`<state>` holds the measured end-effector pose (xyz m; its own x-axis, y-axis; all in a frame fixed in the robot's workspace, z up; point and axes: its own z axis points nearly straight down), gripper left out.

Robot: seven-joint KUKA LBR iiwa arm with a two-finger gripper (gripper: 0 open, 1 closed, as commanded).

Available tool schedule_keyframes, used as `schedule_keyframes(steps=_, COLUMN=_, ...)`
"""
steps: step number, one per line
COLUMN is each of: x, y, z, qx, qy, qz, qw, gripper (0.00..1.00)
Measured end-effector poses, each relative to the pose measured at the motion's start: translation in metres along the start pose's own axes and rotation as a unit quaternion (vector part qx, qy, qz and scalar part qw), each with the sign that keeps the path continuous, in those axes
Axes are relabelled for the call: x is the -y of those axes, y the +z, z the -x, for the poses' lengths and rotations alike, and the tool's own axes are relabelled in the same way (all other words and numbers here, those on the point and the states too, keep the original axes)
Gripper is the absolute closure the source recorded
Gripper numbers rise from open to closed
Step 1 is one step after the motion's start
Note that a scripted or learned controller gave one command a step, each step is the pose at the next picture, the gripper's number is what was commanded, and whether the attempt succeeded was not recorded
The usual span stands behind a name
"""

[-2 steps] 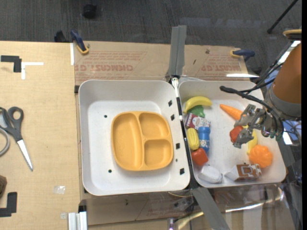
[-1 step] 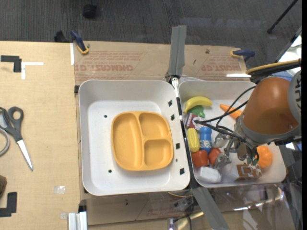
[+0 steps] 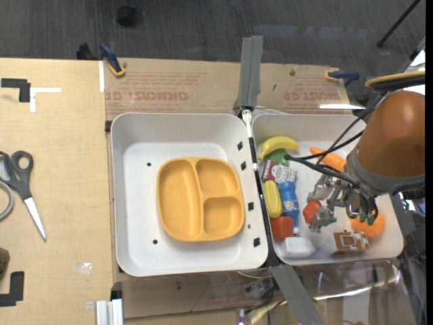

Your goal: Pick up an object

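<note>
The right bin [image 3: 318,124] holds several toy objects. Among them are a yellow banana [image 3: 279,144], a corn cob [image 3: 272,198], a blue bottle [image 3: 289,196] and a small red-orange round piece [image 3: 310,212]. My gripper [image 3: 327,212] hangs low inside this bin, just right of the red-orange piece and close to it. Its metal tip is tangled visually with cables. The arm's orange band [image 3: 399,137] covers the bin's right part. I see nothing clearly held.
The left bin [image 3: 135,181] carries a yellow divided plate [image 3: 201,199]. Also in the right bin are a red block [image 3: 283,227], a white piece [image 3: 298,247], an orange fruit [image 3: 372,226] and a brown-and-white toy [image 3: 348,241]. Scissors [image 3: 26,188] lie on the bench at far left.
</note>
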<state>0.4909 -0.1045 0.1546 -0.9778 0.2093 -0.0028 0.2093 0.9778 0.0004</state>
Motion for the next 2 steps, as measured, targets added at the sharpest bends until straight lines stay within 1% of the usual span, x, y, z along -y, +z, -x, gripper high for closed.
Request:
schedule_keyframes(steps=1, x=-0.066, y=-0.037, z=0.067, qx=0.0, qy=0.115, qz=0.0, qw=0.9933, gripper=1.0)
schedule_keyframes(steps=2, x=-0.086, y=-0.102, z=0.033, qx=0.0, qy=0.289, qz=-0.001, qw=0.9573, gripper=1.0)
